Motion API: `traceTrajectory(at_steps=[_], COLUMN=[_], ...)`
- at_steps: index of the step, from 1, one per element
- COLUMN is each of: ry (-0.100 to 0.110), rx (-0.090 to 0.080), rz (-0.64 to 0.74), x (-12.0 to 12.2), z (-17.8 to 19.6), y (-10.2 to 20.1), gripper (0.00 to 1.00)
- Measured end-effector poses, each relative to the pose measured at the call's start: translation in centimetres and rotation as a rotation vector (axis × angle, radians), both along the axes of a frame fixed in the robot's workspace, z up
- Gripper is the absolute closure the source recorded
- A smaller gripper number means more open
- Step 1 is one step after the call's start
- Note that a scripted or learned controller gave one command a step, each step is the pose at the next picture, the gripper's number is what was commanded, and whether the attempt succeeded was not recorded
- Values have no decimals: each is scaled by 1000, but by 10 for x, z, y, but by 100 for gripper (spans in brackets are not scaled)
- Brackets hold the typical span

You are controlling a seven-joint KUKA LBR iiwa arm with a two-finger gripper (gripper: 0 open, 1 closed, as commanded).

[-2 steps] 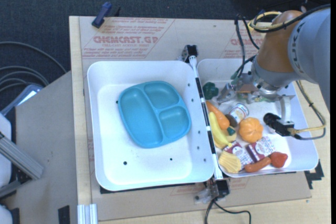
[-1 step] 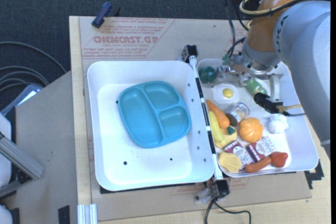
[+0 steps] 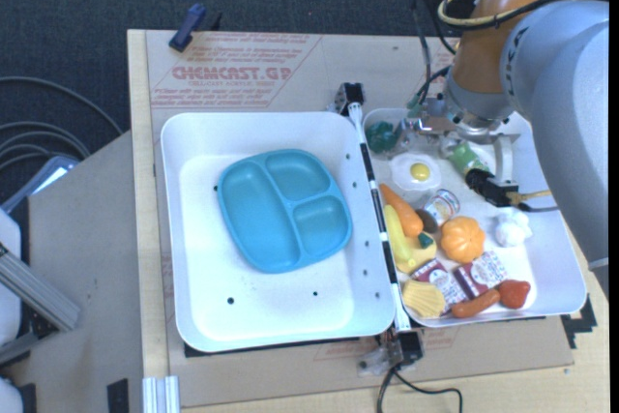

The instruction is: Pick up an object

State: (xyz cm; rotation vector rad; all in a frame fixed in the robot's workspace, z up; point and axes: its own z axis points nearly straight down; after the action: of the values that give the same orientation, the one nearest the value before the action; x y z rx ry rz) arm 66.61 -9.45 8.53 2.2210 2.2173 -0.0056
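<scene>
The right bin (image 3: 556, 290) holds several toy foods. A fried egg (image 3: 419, 173) lies near its back, with a carrot (image 3: 403, 211) and a yellow banana (image 3: 401, 245) along the left wall. An orange (image 3: 461, 238) sits mid-bin. A red pepper (image 3: 515, 293), a sausage (image 3: 473, 306), a cracker (image 3: 424, 298) and red-and-white packets (image 3: 462, 279) lie at the front. My gripper (image 3: 456, 132) hangs low over the back of this bin, just above a small green piece (image 3: 465, 154) and right of a teal piece (image 3: 381, 135).
A blue divided plate (image 3: 283, 207) lies in the left bin (image 3: 193, 305). A white lump (image 3: 511, 228) rests near the right bin's right side and a clear ring (image 3: 443, 205) lies beside the egg. The grey arm (image 3: 561, 82) covers the right bin's back right corner.
</scene>
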Motion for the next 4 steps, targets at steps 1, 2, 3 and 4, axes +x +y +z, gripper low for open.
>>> traceTrajectory(at_steps=[1,2,3,4], ry=[0,0,1,0], rx=[0,-1,0,1], rz=[1,1,1,1], x=[0,0,0,0], z=[0,0,0,0], y=[0,0,0,0], gripper=[0,0,0,0])
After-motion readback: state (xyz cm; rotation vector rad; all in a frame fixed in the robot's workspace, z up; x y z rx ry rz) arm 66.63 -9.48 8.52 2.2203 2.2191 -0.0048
